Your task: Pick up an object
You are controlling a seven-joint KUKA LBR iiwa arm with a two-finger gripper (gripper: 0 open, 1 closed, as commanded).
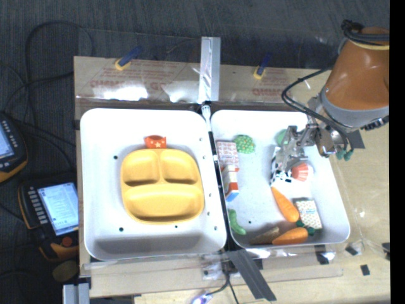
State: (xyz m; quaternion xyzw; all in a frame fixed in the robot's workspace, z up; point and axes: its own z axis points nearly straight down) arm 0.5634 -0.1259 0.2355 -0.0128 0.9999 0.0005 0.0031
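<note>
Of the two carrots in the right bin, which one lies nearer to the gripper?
The upper carrot, slanted just below the gripper. The other carrot lies flat along the bin's front wall, farther away.

Bare floor lies open mid-way in the right bin (342,198), between the green ball (244,144) and my fingers (288,145). Carrots (286,206) and a small box (308,213) crowd the near corner; a carton (228,163) lines the divider.

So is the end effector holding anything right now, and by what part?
Cannot be told. The end effector is low in the right bin, just above a small red-and-white toy, but no grip on it is visible.
</note>
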